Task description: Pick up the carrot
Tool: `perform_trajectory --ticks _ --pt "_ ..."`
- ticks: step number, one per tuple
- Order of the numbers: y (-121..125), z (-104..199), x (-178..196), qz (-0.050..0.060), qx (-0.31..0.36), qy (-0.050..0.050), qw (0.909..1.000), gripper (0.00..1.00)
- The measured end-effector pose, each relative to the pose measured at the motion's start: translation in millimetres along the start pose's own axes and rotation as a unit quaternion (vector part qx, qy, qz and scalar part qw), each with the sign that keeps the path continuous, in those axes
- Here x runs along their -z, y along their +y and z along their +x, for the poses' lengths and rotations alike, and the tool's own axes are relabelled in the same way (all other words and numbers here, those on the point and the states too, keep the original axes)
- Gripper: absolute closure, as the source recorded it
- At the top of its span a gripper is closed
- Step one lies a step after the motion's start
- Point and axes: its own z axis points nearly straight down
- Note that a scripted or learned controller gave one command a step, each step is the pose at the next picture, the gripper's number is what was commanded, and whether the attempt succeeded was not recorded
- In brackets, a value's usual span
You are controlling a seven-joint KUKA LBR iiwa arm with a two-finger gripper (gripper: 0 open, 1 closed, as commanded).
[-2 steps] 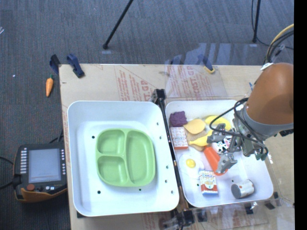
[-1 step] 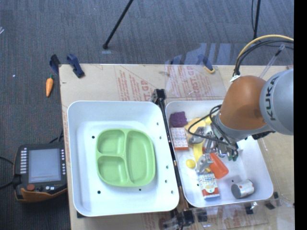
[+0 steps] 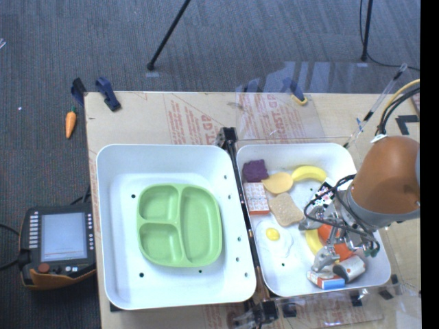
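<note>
My hand hangs right over the orange plastic carrot, right of the white fried-egg toy, its long axis hidden, and I can't tell if I'm clenched or released.

Lab — tripod legs, teach pendant.

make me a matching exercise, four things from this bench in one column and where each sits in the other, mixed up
Things:
1. green divided plate
2. fried egg
3. purple block
4. banana

Places:
A. right bin, far left corner
B. left bin, middle
C. right bin, far side, right of the purple block
D. right bin, near its left wall, below the bread slice

Pairs: 1-B, 2-D, 3-A, 4-C
</note>
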Motion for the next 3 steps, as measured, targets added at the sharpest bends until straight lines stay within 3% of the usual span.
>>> perform_trajectory --ticks 1,2,3 --pt "3.0 -2.4 10.0 -0.001 0.003 -0.002 1.0000 1.00" --pt "24.8 -14.4 42.8 -0.001 0.013 -0.002 0.9999 1.00" --pt "1.2 -3.8 45.3 -0.001 -0.167 0.000 0.9860 1.00"
